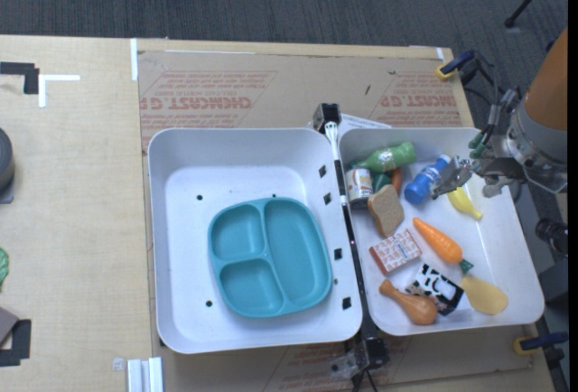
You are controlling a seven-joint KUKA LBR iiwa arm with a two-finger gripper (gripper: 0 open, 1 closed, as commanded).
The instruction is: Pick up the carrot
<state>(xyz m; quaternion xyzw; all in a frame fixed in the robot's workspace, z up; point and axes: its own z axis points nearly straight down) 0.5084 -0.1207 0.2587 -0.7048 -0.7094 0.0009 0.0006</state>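
Now poised above right bin [528, 277], gripper [477, 175] with fingers spread, holding nothing, near banana [465, 201]; carrot [439, 241] lying apart, mid-bin.

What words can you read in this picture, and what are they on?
"CHICKAST GP": my best reading of the big red print on the cardboard sheet under the bins; it shows upside down, once on the left and once on the right, and the letters are blurry.
The small red-and-white box has a printed pattern, too small to read.
The can has a label, too blurred to read.
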